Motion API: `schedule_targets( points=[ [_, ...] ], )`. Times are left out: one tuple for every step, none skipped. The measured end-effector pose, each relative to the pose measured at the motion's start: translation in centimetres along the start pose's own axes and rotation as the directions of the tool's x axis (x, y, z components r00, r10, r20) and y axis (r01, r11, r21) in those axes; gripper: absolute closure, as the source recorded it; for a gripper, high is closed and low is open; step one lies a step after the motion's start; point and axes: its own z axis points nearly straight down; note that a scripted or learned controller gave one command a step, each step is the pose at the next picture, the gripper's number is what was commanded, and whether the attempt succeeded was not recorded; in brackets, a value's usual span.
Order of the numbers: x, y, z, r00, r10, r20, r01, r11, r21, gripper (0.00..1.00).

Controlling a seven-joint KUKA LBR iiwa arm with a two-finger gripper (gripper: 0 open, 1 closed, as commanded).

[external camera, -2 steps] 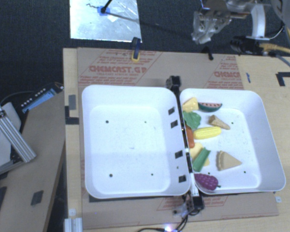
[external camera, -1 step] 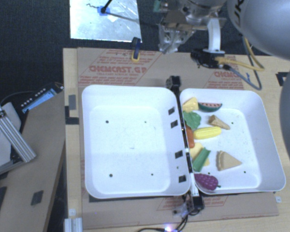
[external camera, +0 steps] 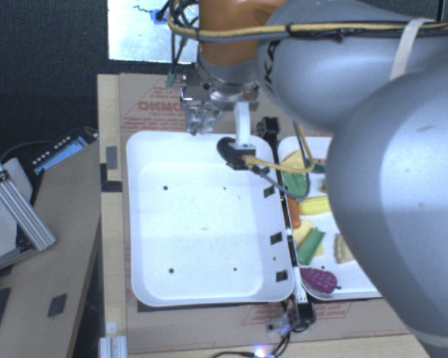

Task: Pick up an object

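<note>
**Position of the end effector relative to the graspable objects.** The grey arm (external camera: 373,125) reaches in from the view's right and carries the end effector (external camera: 198,119) above the far edge of the left bin (external camera: 201,230), about midway along that edge. Whether the end effector is wide or narrow cannot be told from this angle, and no object is seen in its grasp. The floor of the left bin beneath it shows only a few small dark marks.

The candidate objects all lie in the right bin (external camera: 351,288), across the shared rim between the two bins and nearer the camera than the end effector. A yellow piece (external camera: 314,206) sits close to the shared rim, with its long axis roughly across the bin. Just nearer the camera, a green piece (external camera: 310,246) lies slanted, its long axis running from far-right to near-left. A purple piece (external camera: 319,280) rests in the near corner beside the shared rim. The arm hides the rest of the right bin.

The coming move therefore turns on one offset. The end effector must likely travel toward the view's right and toward the near edge, crossing the shared rim, before any descent. The yellow piece appears the shortest reach.
</note>
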Motion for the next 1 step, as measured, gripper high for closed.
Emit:
schedule_targets(
  points=[
    [-3.61,0.74,-13.61,1.000,0.009,-0.001,-0.009,1.000,-0.018,1.00]
  ],
)
